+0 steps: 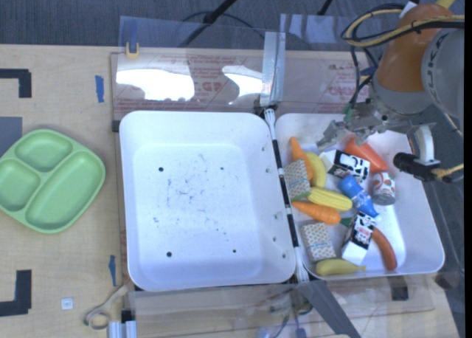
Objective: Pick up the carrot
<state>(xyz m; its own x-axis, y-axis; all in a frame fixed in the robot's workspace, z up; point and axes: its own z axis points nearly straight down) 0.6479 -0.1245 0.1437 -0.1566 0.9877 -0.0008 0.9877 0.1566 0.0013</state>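
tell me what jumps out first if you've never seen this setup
The right bin is crowded with toy food, among it a carrot lying near its left wall beside a corn cob. The grey and orange arm hangs over that bin's far right corner. Away on the bench's left sits a green divided plate.

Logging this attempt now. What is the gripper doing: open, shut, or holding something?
Gripper: cannot be told. It sits over the back of the right bin, near a carrot; no grasp on anything can be seen.
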